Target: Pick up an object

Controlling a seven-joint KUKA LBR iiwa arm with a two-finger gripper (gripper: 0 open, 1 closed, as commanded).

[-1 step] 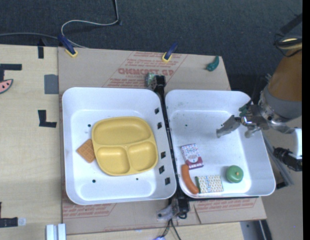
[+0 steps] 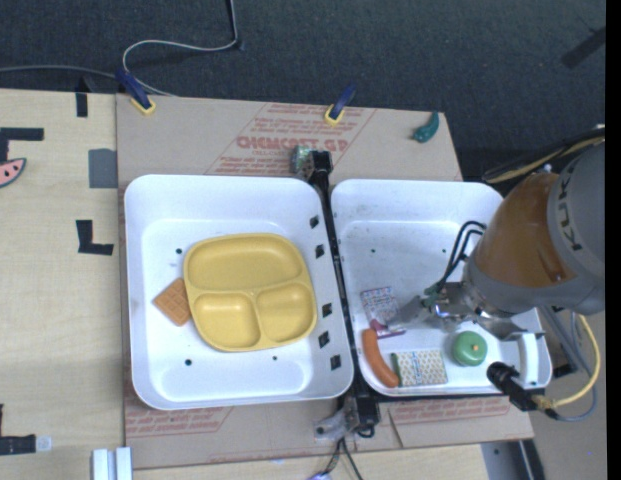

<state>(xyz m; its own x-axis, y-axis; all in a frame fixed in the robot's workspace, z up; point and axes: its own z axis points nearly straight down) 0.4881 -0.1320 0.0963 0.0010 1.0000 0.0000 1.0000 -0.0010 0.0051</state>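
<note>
Camera view, nearest edge first: the right bin [image 2: 410, 213] holds four small things along its front wall. A patterned flat packet [image 2: 420, 367] lies just beside an orange hot-dog-shaped toy [image 2: 379, 357]; the toy looks light, smooth and rounded, likely to roll, so a pinch across its narrow middle would suit best. Right of them sits a green round toy with a stem [image 2: 470, 347], glossy and hard-looking, apt to slip unless taken across its widest part. A thin printed card [image 2: 378, 301] lies flat further in, hard to get under. The gripper [image 2: 430, 304] hangs low just beside that card; whether its jaws are open I cannot tell. In the left bin [image 2: 150, 268] a stiff yellow three-compartment plate [image 2: 251, 291] covers part of a tan waffle-textured cracker [image 2: 171, 301].
</note>
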